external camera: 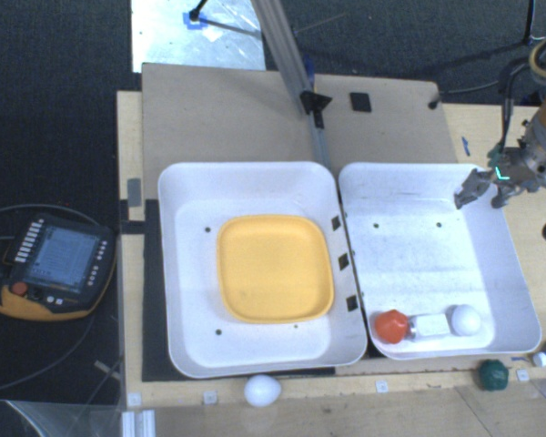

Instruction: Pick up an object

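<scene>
Lying along the near wall of the right bin [519, 280], well apart from the hand [484, 195]: a red-orange ball [391, 326], a small white block [429, 326] touching it, and a white ball [465, 320] just beside the block's other end, the three in a row. Hung over the far right edge of that same bin, near its rim, at the end of the grey arm [544, 148] reaching in from the right. Showed two dark fingers [467, 192] spread apart, with bare white bin floor visible between them; held nothing and touched none of the three things. Bore a small teal-lit spot just above the fingers. Sat across the bin from the objects, which lay toward the near corner while the hand stayed by the far right side. Held a yellow square plate [276, 268] in the middle of the left bin [177, 326], flat and alone. Rested outside the bins on the table [227, 116]: a white egg-shaped thing [262, 391] just below the left bin's near rim, and a dark green ball [492, 374] near the right bin's near corner. Lay off to the left on the dark floor: a teach pendant [53, 269] with a lit screen and an orange underside.
</scene>
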Motion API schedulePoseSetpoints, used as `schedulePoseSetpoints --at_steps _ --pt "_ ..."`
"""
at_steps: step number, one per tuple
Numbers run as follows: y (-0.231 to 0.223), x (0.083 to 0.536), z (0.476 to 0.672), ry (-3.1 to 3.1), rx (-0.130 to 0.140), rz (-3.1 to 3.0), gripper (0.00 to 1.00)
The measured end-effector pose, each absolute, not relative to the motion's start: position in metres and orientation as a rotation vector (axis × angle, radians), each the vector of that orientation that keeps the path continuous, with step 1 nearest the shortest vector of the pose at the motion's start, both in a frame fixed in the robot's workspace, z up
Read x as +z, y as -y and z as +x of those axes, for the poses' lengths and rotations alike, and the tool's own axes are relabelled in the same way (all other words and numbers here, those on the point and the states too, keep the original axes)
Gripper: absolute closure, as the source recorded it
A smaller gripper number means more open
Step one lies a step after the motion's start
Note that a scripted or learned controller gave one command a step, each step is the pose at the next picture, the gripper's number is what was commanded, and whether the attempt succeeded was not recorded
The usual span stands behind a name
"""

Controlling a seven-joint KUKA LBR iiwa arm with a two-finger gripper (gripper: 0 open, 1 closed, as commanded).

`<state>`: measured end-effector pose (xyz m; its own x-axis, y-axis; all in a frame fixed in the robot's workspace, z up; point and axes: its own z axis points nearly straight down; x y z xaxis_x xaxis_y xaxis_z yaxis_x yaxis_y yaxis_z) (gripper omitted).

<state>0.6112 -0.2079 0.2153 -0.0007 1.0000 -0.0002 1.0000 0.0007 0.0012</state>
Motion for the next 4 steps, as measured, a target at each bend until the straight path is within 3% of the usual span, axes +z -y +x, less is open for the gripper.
schedulePoseSetpoints --at_steps 1,3,4 --pt "0.208 0.215 0.611 -2.222 0.001 2.22 0.0" --pt "0.206 0.092 0.607 -2.224 -0.003 2.224 0.0" --pt "0.205 0.091 0.607 -2.221 0.0 2.22 0.0"
